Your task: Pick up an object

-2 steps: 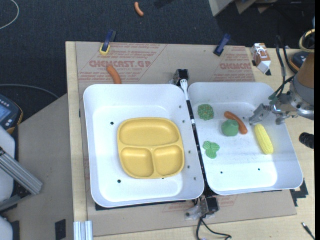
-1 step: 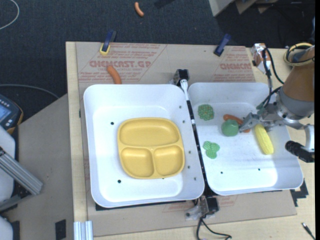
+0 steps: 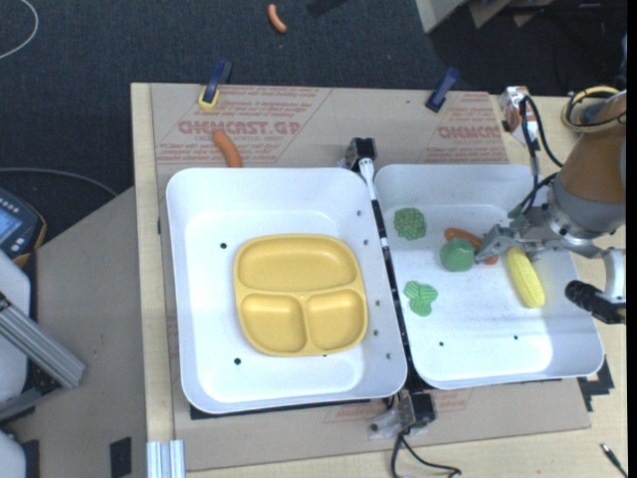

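Cardboard-topped bench holds two white bins, and in the right bin point(image 3: 438, 361) the gripper point(image 3: 490, 247), its state impossible to tell, hangs beside a green ball point(image 3: 457, 256) that looks light, smooth and slippery, best pinched across its middle.

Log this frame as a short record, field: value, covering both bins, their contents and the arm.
left bin: holds a yellow divided tray
right bin: holds green round item, two green leafy items, yellow corn, orange carrot piece
arm: reaches in from the right over the right bin
end effector: low in the right bin, beside the green round item and the carrot piece
outside the bins: orange piece on the bench board
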### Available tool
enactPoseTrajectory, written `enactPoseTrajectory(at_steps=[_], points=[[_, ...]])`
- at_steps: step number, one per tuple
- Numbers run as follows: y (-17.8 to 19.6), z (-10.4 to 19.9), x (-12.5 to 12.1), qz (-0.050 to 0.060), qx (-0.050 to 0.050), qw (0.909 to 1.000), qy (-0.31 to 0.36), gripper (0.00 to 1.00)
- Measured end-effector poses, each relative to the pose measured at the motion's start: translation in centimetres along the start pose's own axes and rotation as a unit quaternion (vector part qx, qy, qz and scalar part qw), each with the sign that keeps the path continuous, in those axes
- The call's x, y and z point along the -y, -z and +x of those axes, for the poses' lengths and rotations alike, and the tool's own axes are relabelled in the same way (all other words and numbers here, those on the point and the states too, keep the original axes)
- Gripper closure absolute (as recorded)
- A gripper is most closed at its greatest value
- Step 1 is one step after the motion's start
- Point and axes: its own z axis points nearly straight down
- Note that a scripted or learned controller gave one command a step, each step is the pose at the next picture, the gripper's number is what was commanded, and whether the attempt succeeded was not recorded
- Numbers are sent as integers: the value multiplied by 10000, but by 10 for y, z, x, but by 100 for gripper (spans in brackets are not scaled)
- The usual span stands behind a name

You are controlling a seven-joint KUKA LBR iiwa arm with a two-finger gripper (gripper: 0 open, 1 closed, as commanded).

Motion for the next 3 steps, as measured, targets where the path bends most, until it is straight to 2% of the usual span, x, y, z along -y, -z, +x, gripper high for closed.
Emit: enactPoseTrajectory(at_steps=[1,3], points=[[11,-1,0,-15,15,10000,-2,100],[102,8,-8,-50,37,10000,3,100]])
